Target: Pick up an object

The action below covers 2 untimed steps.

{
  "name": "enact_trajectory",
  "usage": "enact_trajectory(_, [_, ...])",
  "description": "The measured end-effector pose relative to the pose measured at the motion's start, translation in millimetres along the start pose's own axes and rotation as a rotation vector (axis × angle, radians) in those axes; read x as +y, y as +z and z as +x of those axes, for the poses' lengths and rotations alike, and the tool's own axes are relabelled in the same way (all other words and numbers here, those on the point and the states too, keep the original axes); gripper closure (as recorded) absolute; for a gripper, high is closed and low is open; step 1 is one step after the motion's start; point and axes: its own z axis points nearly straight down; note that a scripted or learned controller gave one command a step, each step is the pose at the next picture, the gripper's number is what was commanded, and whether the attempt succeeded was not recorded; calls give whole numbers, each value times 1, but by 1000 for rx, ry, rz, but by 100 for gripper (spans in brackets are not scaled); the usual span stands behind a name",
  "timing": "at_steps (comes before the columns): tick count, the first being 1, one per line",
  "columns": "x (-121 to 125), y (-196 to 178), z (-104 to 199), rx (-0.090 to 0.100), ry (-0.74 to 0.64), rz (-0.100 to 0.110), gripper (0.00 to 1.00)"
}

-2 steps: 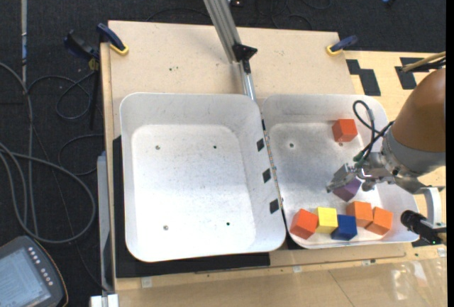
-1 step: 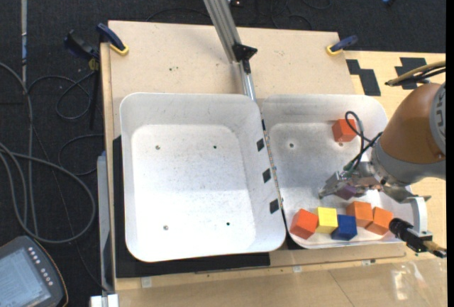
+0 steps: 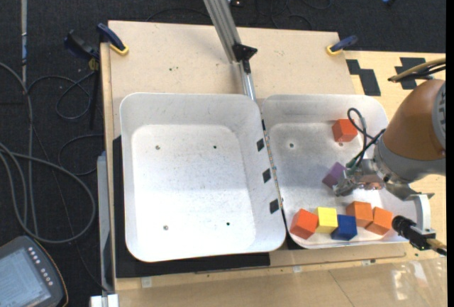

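Observation:
The right bin (image 3: 298,114) holds several small blocks. A purple block (image 3: 333,174) lies near its middle, and my gripper (image 3: 350,183) is low in the bin right beside it, on its right side. The arm's grey and orange wrist (image 3: 418,135) hangs over the bin's right edge and hides part of the gripper. An orange block (image 3: 344,130) sits apart at the back. Along the front wall lie an orange block (image 3: 305,222), a yellow block (image 3: 327,218), a blue block (image 3: 345,227) and two more orange blocks (image 3: 372,216).
The left bin (image 3: 188,174) stands next to the right one, sharing a raised middle edge (image 3: 266,164). A slanted metal pole (image 3: 216,4) rises from the back of the bench. Clamps (image 3: 113,40) sit at the bench's back corners.

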Motion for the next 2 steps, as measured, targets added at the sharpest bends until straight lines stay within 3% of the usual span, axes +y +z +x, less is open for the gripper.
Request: enact_trajectory(2, [9, -117, -3, 0, -5, -3, 100])
